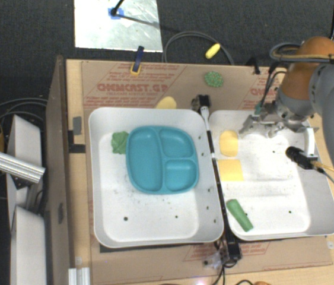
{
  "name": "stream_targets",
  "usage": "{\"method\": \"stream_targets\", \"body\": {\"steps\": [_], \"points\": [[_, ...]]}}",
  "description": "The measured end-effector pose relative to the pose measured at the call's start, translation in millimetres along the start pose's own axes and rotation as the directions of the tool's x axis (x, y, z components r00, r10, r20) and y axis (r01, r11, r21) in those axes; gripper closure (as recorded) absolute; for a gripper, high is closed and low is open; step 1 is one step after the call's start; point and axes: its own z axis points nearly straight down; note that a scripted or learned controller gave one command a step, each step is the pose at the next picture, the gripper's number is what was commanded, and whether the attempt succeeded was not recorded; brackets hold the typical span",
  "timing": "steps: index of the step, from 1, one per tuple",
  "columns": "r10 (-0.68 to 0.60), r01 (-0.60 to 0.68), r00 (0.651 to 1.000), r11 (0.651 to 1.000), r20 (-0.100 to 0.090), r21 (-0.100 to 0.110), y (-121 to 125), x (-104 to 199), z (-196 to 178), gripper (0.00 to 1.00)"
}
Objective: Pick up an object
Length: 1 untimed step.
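In the left bin (pixel 104 218) lies a blue divided plate (pixel 161 160). In the right bin (pixel 324 209), a yellow rounded piece (pixel 229 143) rests upright-long, just left of the jaws (pixel 266 125); their opening I cannot tell.

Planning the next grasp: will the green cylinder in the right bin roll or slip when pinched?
The green cylinder looks rounded and elongated, so it may roll sideways if nudged. It lies near the right bin's front-left corner, which could limit rolling. It looks smooth, possibly slippery; stiffness can't be judged.
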Motion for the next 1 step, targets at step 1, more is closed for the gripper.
{"method": "stream_targets", "body": {"steps": [1], "points": [[-0.007,0.007,1.0,1.0,-0.006,0.008,-58.0,61.3,1.5,0.0]]}}
